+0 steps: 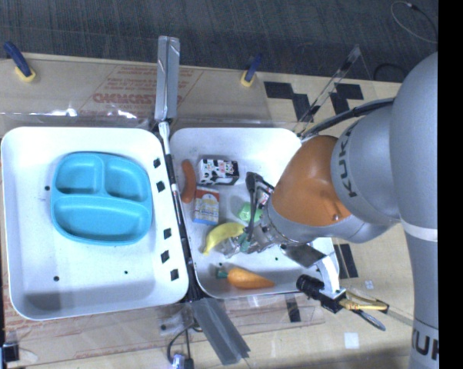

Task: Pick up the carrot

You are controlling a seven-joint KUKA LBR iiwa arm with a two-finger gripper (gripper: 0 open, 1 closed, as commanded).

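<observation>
The orange carrot lies on its side near the front wall of the right bin, with its green stub pointing left. My gripper hangs just above and behind the carrot, right beside the tip of a yellow banana. The carrot stays on the bin floor, apart from the gripper. The wide orange band and grey wrist cover the right half of this bin.
Also in the right bin are a brown sausage, a black-and-white carton, a small red box and a green item. The left bin holds a blue divided plate.
</observation>
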